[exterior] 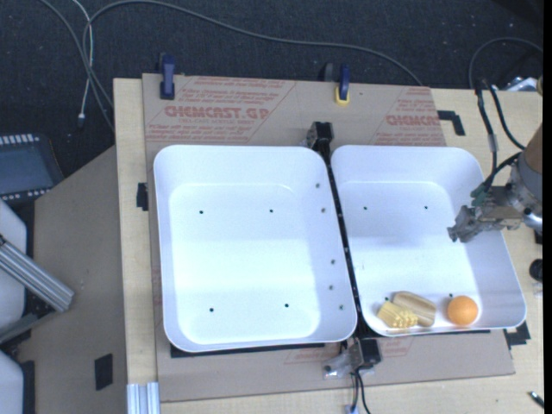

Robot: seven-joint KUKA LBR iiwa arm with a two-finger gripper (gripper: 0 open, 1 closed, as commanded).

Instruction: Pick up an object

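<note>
While the tool (460,228) hovers over the right bin (414,166), nothing sits in it; whether it's parted, I cannot tell.
An orange ball (462,310) at the near edge looks light, smooth, likely to roll; grip across its middle.

A: What sort of place is this?

B: Robot lab or test cell, def not a home. The table (259,110) is a raw fibreboard sheet w/ red maker's print across it, held down at the back by clamps: a blue clamp (166,74) and a blue-and-yellow clamp (342,84).

A: Anything else?

B: Two white bins (250,166) set side by side on it, joined by black brackets. Loose cables (86,50) trail over dark carpet (259,7) behind. Aluminium extrusion (34,279) at left, prob part of a frame. At right an industrial arm (526,192) reaches in w/ its claw (461,228).
</note>
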